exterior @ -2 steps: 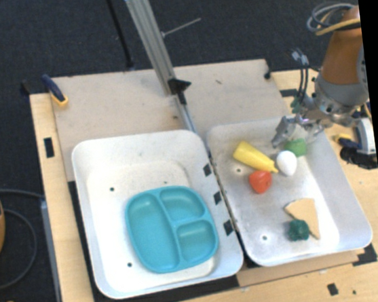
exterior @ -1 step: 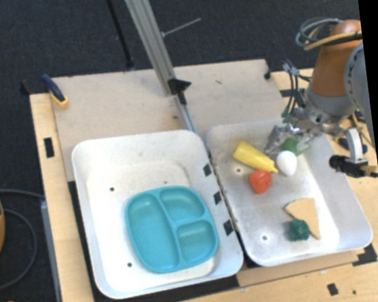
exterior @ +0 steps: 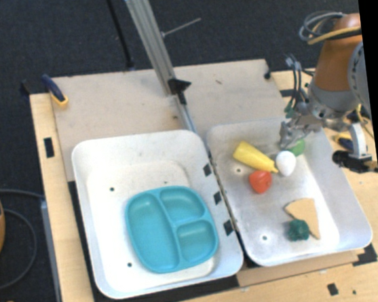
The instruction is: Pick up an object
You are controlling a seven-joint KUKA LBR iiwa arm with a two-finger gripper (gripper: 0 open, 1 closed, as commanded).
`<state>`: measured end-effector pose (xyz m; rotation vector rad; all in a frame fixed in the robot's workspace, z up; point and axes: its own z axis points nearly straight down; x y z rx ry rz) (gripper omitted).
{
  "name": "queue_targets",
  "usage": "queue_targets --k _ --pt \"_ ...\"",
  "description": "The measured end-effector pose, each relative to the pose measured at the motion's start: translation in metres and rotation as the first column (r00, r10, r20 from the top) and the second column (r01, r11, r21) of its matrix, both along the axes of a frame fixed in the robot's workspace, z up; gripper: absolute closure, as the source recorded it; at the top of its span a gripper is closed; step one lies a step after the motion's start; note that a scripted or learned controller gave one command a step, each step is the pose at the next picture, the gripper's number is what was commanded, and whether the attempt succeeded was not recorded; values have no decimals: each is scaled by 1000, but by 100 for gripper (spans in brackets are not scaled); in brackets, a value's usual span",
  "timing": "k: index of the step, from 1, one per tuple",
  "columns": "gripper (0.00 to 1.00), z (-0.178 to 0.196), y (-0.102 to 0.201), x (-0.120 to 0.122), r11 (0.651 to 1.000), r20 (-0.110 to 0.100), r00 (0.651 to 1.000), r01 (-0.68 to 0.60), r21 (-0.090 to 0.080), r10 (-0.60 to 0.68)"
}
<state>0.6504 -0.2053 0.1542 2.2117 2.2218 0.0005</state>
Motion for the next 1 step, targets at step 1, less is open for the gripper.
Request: queue_targets --k 1 --pt "100 49 3 -6 1000 1 1000 3 2 -3"
